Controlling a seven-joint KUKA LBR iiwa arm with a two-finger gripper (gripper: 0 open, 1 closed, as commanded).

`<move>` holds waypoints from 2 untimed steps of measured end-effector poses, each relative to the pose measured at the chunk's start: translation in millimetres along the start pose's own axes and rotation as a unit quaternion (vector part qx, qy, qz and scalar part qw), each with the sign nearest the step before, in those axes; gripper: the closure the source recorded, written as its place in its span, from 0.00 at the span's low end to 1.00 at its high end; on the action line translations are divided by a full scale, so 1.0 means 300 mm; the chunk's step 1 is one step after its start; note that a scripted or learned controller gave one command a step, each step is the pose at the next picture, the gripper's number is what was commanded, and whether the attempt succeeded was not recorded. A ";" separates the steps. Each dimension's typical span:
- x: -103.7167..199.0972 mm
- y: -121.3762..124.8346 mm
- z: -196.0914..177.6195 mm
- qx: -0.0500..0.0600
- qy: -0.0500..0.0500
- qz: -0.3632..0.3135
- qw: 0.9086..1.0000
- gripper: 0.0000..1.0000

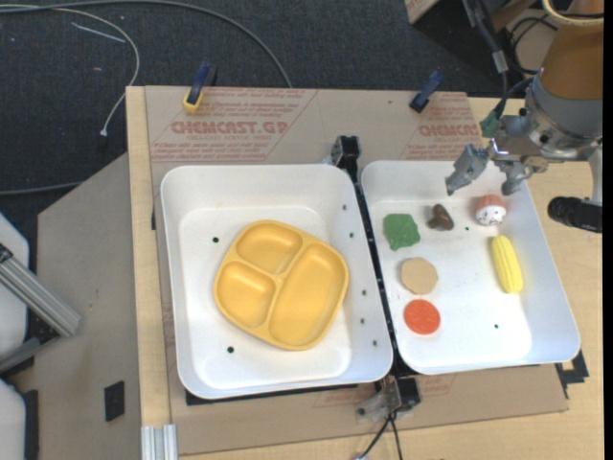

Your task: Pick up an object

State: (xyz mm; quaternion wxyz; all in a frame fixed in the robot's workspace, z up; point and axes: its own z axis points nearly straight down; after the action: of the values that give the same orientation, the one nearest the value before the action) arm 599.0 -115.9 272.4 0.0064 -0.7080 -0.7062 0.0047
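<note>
At the upper right of the frame the claw (488,172) is seen poised over the far part of the right bin (546,338), its two fingers spread wide and nothing held between them. Six small items are noted on that bin's floor: a pink-and-white piece (490,211), a brown lump (440,218), a green piece (400,230), a tan disc (419,276), a red disc (422,316) and a yellow corn cob (507,263). The pink-and-white piece is judged the nearest candidate: it lies just below the claw in the frame, close under the right-hand finger, with the brown lump a little to the lower left under the left-hand finger. The corn cob lies further toward the bottom of the frame, its long axis running nearly top to bottom. No contact with any item is observed. The left bin (182,195) carries a yellow divided plate (280,284), well apart from the claw. A short descent, with a slight shift toward the chosen piece, is judged to be required. Both bins rest on the bench (144,257).
</note>
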 end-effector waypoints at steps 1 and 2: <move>0.001 0.006 -0.026 -0.007 -0.001 -0.001 1.000 0.00; 0.029 0.028 0.149 -0.005 0.000 -0.002 1.000 0.00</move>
State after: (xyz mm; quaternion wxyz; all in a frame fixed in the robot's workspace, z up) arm 606.7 -107.0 227.5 0.0025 -0.7068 -0.7074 0.0013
